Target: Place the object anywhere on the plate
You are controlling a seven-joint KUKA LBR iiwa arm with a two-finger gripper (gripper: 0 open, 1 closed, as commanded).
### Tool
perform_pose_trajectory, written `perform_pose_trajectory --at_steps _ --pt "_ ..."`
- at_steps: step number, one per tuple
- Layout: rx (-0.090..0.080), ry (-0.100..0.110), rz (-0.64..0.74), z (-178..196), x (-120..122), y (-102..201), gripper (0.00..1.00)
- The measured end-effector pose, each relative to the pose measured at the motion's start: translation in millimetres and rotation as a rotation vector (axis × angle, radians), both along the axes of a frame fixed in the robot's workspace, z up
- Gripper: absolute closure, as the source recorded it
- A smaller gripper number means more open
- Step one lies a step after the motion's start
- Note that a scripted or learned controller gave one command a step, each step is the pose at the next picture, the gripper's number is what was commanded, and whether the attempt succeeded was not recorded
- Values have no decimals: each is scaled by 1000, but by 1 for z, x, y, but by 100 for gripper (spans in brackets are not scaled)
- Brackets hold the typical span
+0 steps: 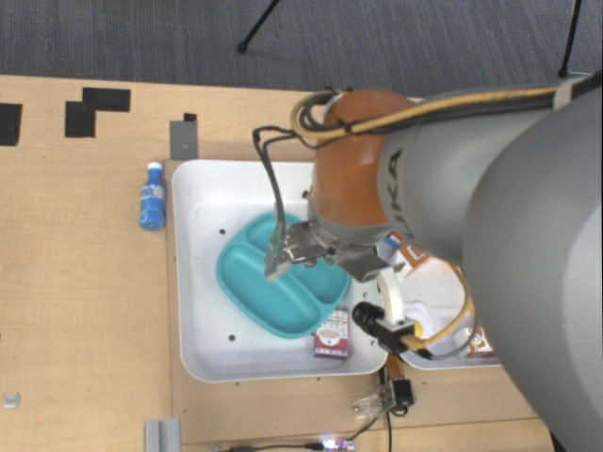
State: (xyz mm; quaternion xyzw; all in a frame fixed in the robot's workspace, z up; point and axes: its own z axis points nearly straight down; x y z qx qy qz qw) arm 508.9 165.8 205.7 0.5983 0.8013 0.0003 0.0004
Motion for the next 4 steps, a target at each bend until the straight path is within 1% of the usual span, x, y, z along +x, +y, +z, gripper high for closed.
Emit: perform_pose_trajectory --at_steps 2,3,4 --pt "0 0 0 0 0 0 0" --pt "0 -3 300 61 -7 11 0" --pt "0 -5 305 71 -6 12 100"
